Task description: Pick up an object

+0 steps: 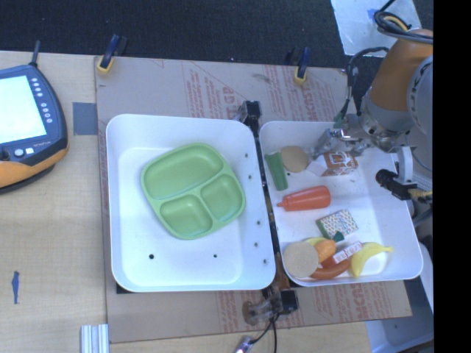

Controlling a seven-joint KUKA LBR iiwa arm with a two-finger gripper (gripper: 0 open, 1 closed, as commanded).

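Note:
The right bin [390, 219] holds several toy foods: a green stick [276, 170], a tan round piece [294, 158], an orange carrot [305, 198], a patterned block [338, 223], a yellow banana [370, 256] and a brown-and-white packet [340, 163]. My gripper [340, 140] hangs at the bin's far side, just above the packet. The packet lies right under its tips; I cannot tell whether they touch it.
The left bin [125, 197] bears a green divided plate [193, 190]. A tablet-like pendant [26, 123] lies at the bench's far left. Clamps [109, 54] pin the cardboard sheet at the back. A round cracker and red pieces [316, 259] crowd the right bin's near corner.

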